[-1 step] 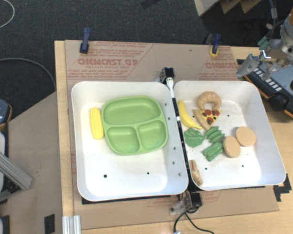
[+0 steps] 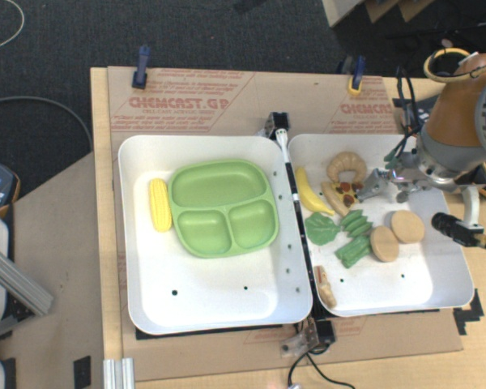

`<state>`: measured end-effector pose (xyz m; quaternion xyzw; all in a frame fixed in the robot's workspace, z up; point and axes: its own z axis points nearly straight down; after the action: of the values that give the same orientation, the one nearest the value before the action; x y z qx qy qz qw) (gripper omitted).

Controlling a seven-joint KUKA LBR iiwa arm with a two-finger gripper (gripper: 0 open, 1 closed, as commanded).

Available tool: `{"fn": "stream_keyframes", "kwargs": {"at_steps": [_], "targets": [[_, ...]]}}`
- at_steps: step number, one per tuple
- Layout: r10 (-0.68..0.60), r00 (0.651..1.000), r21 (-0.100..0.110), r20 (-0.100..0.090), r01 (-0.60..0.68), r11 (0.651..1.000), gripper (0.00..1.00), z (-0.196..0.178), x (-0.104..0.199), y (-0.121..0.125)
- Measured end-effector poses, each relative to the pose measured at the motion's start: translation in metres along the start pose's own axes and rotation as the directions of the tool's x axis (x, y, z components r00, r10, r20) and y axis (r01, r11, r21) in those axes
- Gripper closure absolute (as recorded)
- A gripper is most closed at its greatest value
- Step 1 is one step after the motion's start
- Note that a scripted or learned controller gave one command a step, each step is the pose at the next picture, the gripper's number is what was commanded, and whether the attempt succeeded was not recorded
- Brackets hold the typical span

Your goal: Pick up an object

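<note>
Bins sit side by side on the bench (image 2: 105,217), and your camera view looks down on both. In the left bin (image 2: 146,298) you have a green divided plate (image 2: 223,209) at centre, with a yellow corn cob (image 2: 159,203) lying just beside it at nine o'clock. The right bin (image 2: 413,294) holds the clutter: a banana (image 2: 310,194) along its nine o'clock wall, a bagel (image 2: 346,167) towards twelve, green leafy pieces (image 2: 340,233) at centre, and two tan round slices (image 2: 395,235) touching each other just past centre towards three.

The gripper (image 2: 381,181) hangs over the right bin at about one o'clock, near the bagel. It looks empty, though from this slant you cannot tell whether it is spread or closed.

Your nearest candidate is probably the bagel. Judge it as light, hollow toy plastic: stiff, smooth, and likely to slip. Take it across the ring's band, one finger in the hole and one outside, rather than over the full width. Small brown bits (image 2: 340,193) crowd its six o'clock side, so come in from twelve.
</note>
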<state>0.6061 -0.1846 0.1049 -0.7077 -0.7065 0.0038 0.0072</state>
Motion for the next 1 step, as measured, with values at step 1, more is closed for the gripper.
{"fn": "stream_keyframes", "kwargs": {"at_steps": [1], "targets": [[-0.005,1.0,-0.02,0.007,0.006,1.0,0.0,0.0171,0.0821,0.0307]]}}
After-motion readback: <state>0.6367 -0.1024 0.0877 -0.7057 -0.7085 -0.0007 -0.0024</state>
